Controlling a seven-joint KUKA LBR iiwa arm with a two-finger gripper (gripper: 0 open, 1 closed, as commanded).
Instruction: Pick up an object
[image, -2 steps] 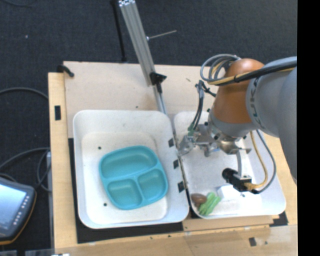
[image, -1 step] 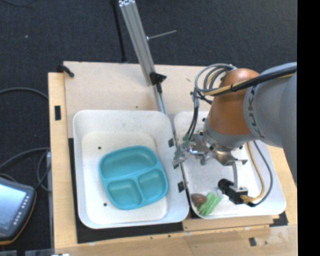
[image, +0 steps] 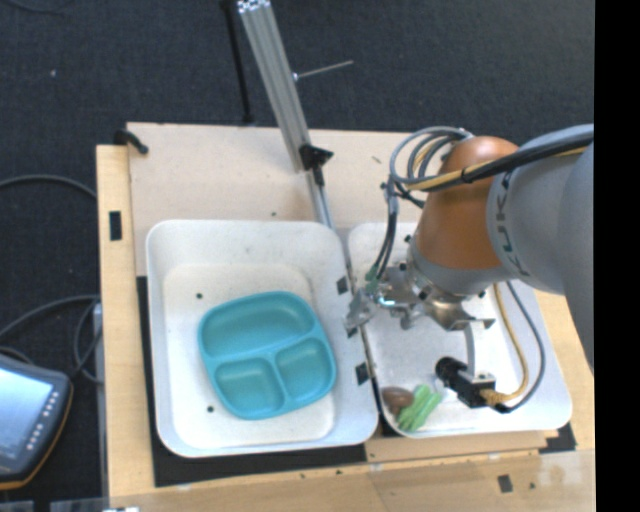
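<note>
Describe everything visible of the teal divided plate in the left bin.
The teal divided plate is a rounded-corner dish, plastic by its look, with a raised rim and ridges splitting it into three compartments: one long section across the far side and two smaller ones on the near side. All three look bare. It lies flat and upright on the floor of the left bin, turned at a slight angle to the bin's walls, toward the near right of the floor. Nothing but the bin floor touches it; the arm is over the other bin.
</note>
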